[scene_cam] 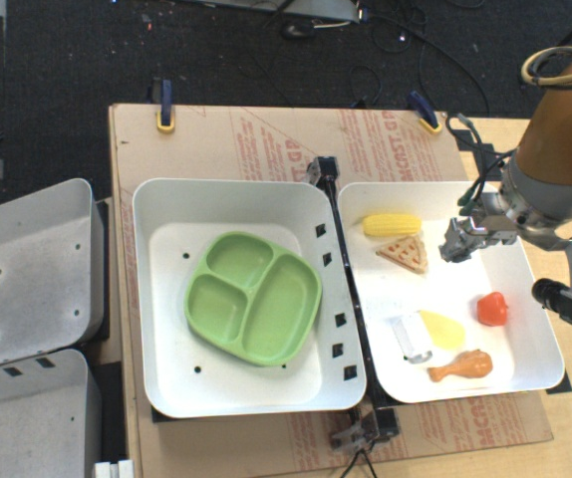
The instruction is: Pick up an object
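The right bin [525,267] holds a yellow corn cob [392,225], a pizza slice [406,255], a red pepper [492,309], a yellow wedge [441,330], a small white-grey piece [409,337] and an orange chicken drumstick [460,367]. My gripper [457,244] hangs over the upper right part of that bin, just right of the pizza slice and apart from it. Nothing shows between its fingers.
A green divided plate [254,297] lies in the left bin [156,267]. A black divider [338,257] runs between the bins. Two white trays [27,257] sit off the bench to the left. Clamps [165,106] hold the cardboard's far edge.
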Controlling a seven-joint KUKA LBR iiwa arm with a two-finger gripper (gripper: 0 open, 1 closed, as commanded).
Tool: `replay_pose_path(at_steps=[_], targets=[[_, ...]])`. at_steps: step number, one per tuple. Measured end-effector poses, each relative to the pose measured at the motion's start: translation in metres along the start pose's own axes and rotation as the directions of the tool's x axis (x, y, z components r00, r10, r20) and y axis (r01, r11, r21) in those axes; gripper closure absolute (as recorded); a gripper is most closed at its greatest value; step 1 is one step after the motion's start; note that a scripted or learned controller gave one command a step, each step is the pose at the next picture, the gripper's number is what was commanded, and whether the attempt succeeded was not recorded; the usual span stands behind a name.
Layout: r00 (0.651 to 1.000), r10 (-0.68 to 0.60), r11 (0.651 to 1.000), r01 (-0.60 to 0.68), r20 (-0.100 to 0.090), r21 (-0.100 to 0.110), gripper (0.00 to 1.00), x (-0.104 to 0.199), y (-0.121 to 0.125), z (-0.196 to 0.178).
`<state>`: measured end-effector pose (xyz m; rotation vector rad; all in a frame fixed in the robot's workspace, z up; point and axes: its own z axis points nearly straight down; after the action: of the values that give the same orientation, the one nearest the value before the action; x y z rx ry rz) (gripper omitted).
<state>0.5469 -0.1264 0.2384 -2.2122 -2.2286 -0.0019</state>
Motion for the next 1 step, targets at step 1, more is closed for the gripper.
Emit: replay_pose_path(at_steps=[1], targets=[[1.000, 0.001, 1.000, -0.001, 0.001, 0.001, 1.00, 0.0544, -0.0005, 0.0105]])
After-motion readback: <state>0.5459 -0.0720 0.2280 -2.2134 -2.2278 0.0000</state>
